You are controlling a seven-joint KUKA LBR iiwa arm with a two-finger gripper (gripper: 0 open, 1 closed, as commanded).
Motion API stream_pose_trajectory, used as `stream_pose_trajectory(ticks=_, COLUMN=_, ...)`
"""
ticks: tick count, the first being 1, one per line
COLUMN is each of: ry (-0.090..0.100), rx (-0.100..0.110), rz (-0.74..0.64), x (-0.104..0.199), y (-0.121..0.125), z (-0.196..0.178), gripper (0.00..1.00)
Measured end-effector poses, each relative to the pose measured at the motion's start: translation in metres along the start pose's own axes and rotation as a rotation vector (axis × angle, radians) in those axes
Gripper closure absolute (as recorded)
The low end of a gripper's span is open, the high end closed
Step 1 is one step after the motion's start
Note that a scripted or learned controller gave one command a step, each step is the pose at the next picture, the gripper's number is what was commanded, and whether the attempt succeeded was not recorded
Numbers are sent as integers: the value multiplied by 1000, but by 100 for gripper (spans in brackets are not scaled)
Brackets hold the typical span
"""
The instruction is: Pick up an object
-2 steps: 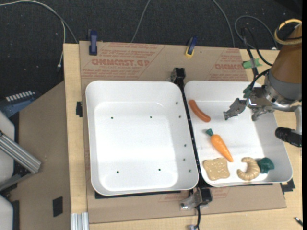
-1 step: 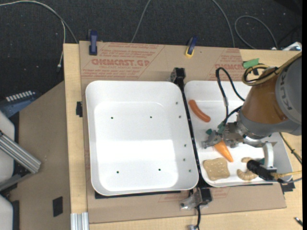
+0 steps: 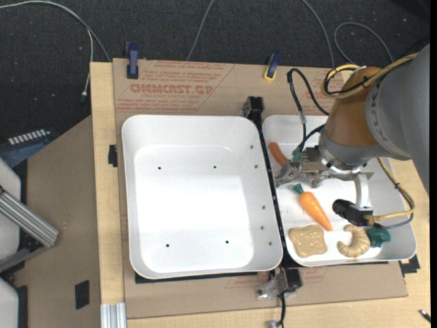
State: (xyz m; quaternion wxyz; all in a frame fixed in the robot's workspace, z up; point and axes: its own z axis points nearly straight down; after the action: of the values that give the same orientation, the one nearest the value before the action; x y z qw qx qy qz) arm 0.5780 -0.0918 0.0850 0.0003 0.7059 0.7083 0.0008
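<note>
Reaching from the right, grey arm over the right bin (image 3: 407, 248), gripper (image 3: 295, 175) low beside the orange carrot (image 3: 315, 209), finger state impossible to judge, cracker (image 3: 307, 240), croissant (image 3: 355, 242), left bin (image 3: 198, 132) alongside.

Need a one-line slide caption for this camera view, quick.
Gripper lowered into the right bin beside a carrot, cracker and croissant.

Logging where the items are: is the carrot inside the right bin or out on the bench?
Inside. The carrot lies flat on the right bin floor, between the claw and the cracker.
</note>
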Motion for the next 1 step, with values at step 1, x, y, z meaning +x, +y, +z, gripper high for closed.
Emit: stream_pose_trajectory(ticks=1, ry=0, rx=3, rz=4, x=-2, y=-26, z=0, gripper=0)
